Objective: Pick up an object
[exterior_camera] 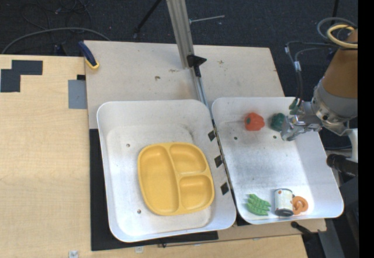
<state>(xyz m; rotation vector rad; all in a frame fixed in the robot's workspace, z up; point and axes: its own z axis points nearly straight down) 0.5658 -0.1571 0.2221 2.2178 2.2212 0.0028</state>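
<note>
While tool (289,129) is hovering at right bin (266,163) upper right edge, beside green object (277,120) and red object (253,122), nothing is lifting; finger state unreadable; grasp remaining.

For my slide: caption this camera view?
Gripper beside green toy and red toy in right bin.

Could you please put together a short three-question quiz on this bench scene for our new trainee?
1. True or false: the yellow divided tray lies in the left bin.
2. Which object lies nearest the gripper? A) red toy B) dark green toy C) light green toy
3. Fill in: the small can lies near the right bin's ____ edge.

Key: 1 true; 2 B; 3 front.
</note>
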